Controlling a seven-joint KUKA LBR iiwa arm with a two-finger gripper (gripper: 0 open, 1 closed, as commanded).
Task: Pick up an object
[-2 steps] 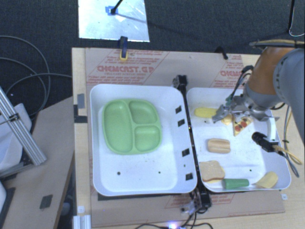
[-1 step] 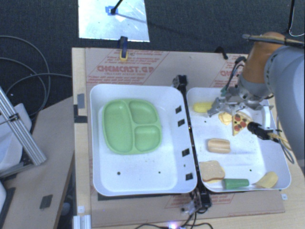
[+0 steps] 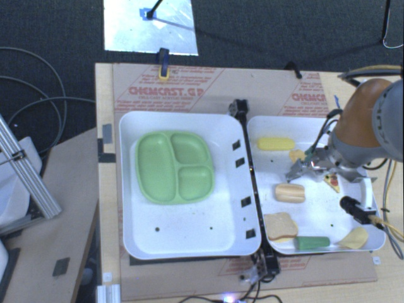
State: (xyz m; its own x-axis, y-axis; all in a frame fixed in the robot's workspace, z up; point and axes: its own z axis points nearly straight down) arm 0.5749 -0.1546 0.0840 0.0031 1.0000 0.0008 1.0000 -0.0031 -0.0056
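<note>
Dark carpet floor (image 3: pixel 284 17) (cables trailing) surrounds the wooden bench (image 3: pixel 189 87).

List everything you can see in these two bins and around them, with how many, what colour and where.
White bins: two, side by side on the bench.
Divided plate: one, green, three compartments, in the left bin.
Yellow piece: one, long, at the far end of the right bin.
Bun-like piece: one, tan, middle of the right bin.
Bread slice: one, tan and white, near end of the right bin.
Green stick: one, by the right bin's near rim, beside the bread slice.
Pale yellow wedge: one, near right corner of the right bin.
Pizza-like piece: one, small, yellow and red, beside the arm.
Cardboard: one sheet, printed red, under the bins.
Gripper: one, grey, low over the right bin.
</note>
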